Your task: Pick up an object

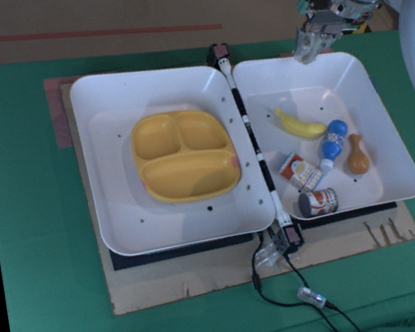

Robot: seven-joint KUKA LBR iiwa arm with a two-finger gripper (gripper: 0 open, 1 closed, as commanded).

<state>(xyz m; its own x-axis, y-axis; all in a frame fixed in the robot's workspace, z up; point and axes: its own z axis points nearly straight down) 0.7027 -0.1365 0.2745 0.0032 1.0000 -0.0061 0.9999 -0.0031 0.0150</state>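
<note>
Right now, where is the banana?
The banana lies in the right bin, toward its middle, just up-left of the blue bottle and above the small carton.

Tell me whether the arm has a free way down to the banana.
Probably yes. The banana lies apart from the bottle in the right bin, nothing over it, and the gripper hangs above that bin's far rim.

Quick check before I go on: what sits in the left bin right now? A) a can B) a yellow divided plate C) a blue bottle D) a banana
B: the yellow plate lies alone in the left bin, while the banana, bottle and can are in the right bin.
</note>
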